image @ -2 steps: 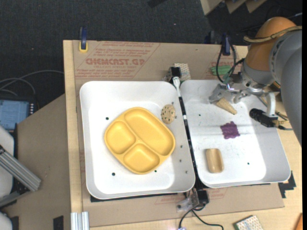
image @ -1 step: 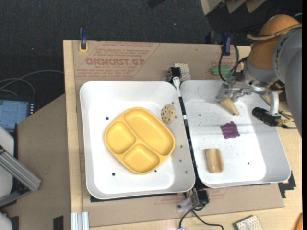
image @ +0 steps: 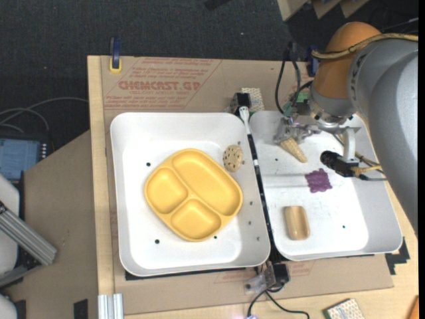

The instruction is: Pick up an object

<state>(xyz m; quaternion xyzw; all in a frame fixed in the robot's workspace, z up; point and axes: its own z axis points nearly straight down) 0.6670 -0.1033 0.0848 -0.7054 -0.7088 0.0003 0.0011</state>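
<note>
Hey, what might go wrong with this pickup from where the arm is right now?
The claw sits at one end of the tan cone, close to the back wall of the right bin, so it may pinch only the tip and drop it. A nudge might also roll the cone toward the purple scrap.

One camera watches me, fixed above the tabletop (image: 159,85) and tilted, so it looks down at a slant rather than straight. It sits far enough back to take in the left bin (image: 126,178) and the right bin (image: 345,231) whole, with dark floor (image: 133,12) beyond the far edge. My arm (image: 392,98) comes in from the view's right, looming large near the lens.
</note>
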